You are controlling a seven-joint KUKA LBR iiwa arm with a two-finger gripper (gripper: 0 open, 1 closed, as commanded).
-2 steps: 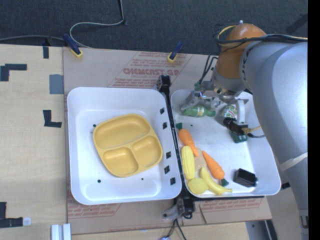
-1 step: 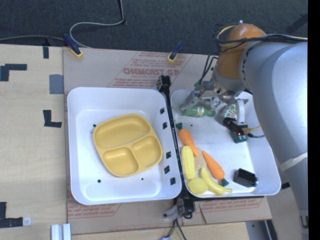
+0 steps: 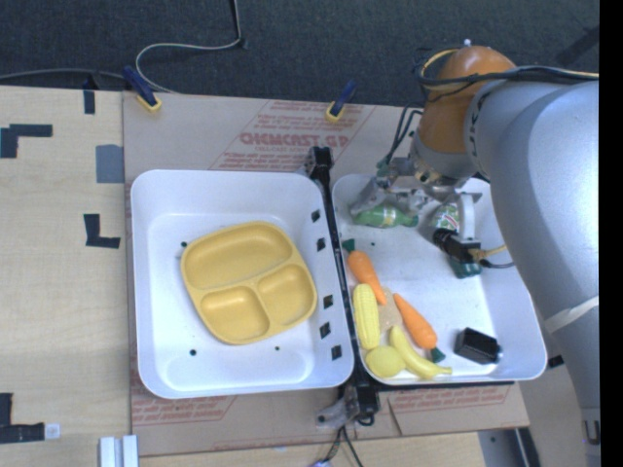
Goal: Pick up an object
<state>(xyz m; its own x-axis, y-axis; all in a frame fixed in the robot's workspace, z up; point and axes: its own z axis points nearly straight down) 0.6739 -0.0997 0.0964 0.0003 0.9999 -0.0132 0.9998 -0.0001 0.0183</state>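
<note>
Where bins (image 3: 156,261) sit: cardboard sheet (image 3: 243,139) | wood bench (image 3: 49,290) | dark carpet (image 3: 321,17)

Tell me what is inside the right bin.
The right bin holds two carrots, a corn cob, a banana, a lemon, a black block and a green item under the end effector. The arm covers the bin's far corner.

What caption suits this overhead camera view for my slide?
Arm's gripper low over a green item in the right bin; yellow divided plate in the left bin.
</note>
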